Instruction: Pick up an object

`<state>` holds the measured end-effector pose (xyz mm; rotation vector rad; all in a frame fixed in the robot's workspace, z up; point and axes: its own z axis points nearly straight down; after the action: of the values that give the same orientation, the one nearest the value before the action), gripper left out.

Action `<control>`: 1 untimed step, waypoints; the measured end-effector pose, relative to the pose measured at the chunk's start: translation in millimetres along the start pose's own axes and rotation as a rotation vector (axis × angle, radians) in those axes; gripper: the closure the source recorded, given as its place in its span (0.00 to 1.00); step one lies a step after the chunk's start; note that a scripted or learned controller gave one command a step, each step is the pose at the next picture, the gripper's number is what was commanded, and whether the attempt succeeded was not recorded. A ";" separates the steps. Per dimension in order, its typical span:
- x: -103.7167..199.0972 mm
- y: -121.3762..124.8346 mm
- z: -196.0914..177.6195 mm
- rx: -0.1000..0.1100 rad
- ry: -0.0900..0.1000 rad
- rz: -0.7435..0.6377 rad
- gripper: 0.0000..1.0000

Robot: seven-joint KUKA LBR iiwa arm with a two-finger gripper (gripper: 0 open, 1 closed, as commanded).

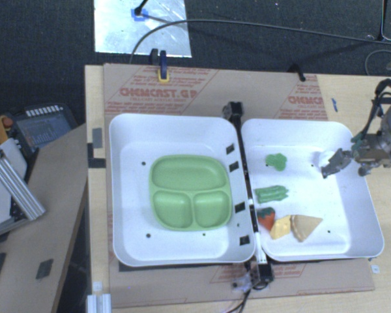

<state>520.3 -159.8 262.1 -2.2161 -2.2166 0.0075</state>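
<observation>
Landmark: right bin (352,240).
Near corner: tan wedge (305,226), yellow piece (281,227), red piece (266,219).
Middle: green pod (272,193).
Farther: green lump (276,161).
Gripper (332,164): over far right side, finger state unclear, carrying nothing visible.

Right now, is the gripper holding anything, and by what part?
Nothing is held. The gripper hangs over bare floor of the right bin, apart from the green toy.
</observation>
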 end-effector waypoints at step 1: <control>0.3 2.1 -5.3 -0.010 -0.002 -0.003 0.00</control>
<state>522.4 -159.5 267.4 -2.2191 -2.2263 -0.0014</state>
